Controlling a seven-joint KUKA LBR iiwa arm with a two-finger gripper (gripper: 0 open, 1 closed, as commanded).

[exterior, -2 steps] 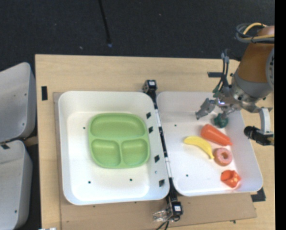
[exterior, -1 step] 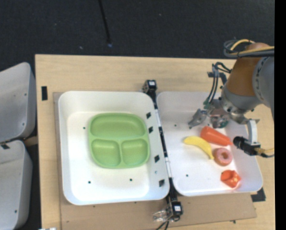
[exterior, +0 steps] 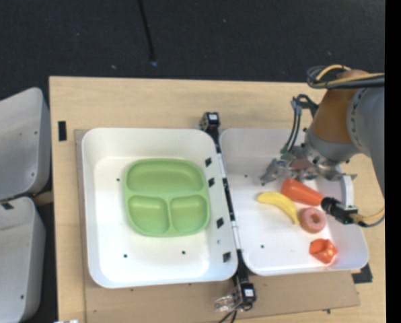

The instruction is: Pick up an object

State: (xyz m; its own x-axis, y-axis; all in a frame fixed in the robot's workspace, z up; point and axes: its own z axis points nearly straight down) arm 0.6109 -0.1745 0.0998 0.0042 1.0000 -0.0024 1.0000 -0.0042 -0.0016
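I see the gripper (exterior: 281,169) low in the right bin (exterior: 254,247), at about 11 o'clock from the carrot (exterior: 301,192); I cannot tell its state. The carrot lies in that bin, long axis running 10 to 4 o'clock. The banana (exterior: 281,204) lies just at its 7 o'clock, curving along the same line. A pink donut (exterior: 313,220) and red pepper (exterior: 323,249) sit toward 5 o'clock. A green tray (exterior: 167,196) rests in the left bin (exterior: 106,247).

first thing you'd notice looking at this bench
The green divided plate lying alone in the left bin. Then the toy food in the right bin: banana, carrot, pink donut, red pepper, with the arm above them.
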